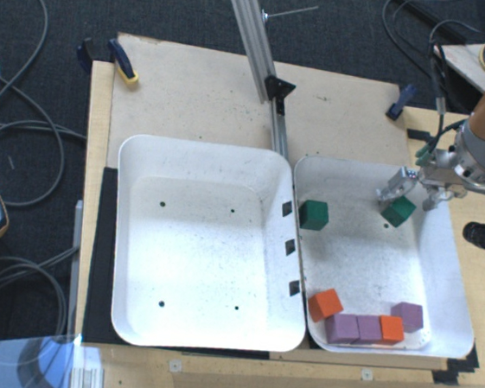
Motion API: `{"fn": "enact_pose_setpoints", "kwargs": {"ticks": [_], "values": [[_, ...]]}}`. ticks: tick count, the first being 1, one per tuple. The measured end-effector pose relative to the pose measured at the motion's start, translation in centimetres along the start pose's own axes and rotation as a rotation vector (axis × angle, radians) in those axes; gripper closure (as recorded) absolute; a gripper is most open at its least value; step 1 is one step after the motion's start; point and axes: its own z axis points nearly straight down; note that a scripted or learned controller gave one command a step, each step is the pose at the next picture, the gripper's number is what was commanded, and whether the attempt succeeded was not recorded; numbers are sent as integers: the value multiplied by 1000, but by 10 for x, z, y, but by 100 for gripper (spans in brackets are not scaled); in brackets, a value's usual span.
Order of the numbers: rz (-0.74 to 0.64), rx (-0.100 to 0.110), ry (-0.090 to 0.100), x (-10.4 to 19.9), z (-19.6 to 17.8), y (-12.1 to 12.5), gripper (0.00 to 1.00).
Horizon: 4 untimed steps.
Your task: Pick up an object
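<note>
Gripper (409, 196) fingers clasp a green block (398, 212), lifted over the right bin (450, 282) near its far wall. Second green cube (314, 214) sits apart by the divider — orange cubes (326, 303) and purple blocks (354, 328) cluster along the near rim.

Two white bins: the left bin (141, 169) and the right bin (449, 291) both look like smooth moulded plastic with a soft sheen, their floors flecked with dark specks. Under them the desk (193, 96) shows as pale, matt board, wood-like and lightly scuffed. A ribbed metal rail (249, 24) slants across, brushed and silvery. The gripper (409, 195) shows bright bare metal; a dark green block (398, 212) at its tip looks matt, like foam or painted wood. The other green block (313, 214), the orange block (326, 303) and the purple blocks (354, 328) share that dull finish. Around the desk, dark carpet (41, 53), rough and fibrous.
</note>
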Motion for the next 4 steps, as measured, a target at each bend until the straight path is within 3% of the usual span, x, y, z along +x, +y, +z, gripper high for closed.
{"fn": "enact_pose_setpoints", "kwargs": {"ticks": [1,2,3,4], "values": [[-1,-6,-2,-10,-17,21,0],[1,5,2,-2,37,11,0],[0,1,3,52,-11,-85,0],[0,-13,-3,52,-237,-125,0]]}}
